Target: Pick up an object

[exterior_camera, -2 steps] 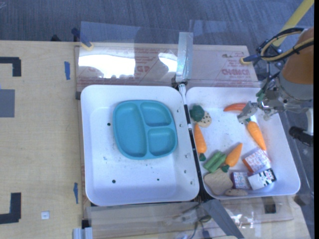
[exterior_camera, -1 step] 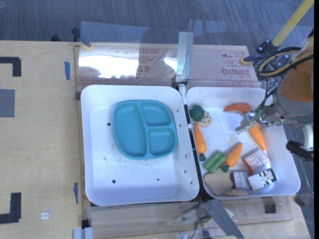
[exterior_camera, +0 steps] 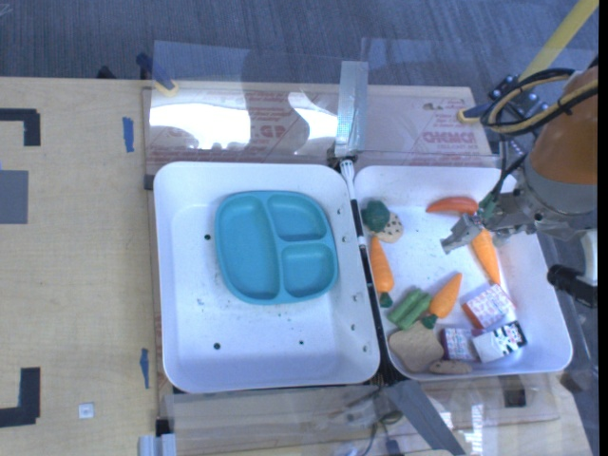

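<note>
Just beside the pincer (exterior_camera: 463,233), an orange carrot (exterior_camera: 486,256), ungripped.

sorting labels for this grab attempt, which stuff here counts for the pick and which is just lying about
For the pick:
- end effector, over the right bin
- carrot just beside it
- red pepper
- carrot by the divider
- small carrot
- green vegetable
- small packages

Lying about:
- blue divided plate
- left bin
</note>
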`<state>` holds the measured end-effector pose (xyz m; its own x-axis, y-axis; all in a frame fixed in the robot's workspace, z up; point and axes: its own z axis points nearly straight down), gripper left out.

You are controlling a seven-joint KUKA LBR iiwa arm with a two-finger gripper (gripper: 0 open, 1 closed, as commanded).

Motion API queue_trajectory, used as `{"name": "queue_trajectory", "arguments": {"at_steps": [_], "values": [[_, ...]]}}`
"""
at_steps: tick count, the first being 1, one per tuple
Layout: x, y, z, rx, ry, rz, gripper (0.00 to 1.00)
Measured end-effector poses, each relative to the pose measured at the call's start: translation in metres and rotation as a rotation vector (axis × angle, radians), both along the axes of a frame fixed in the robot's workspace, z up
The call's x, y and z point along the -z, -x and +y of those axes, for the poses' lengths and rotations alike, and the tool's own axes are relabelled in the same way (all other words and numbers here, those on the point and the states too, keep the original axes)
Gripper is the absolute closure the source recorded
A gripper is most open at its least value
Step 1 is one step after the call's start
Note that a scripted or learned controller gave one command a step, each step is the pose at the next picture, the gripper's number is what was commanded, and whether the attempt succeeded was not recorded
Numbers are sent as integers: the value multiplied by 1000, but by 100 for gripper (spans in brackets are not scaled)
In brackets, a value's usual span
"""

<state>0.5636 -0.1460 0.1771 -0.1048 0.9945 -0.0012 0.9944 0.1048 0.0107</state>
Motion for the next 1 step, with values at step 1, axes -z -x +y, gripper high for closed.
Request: {"name": "queue_trajectory", "arguments": {"at_steps": [1], "values": [[82,-47,-56,-171,3,5,0]]}}
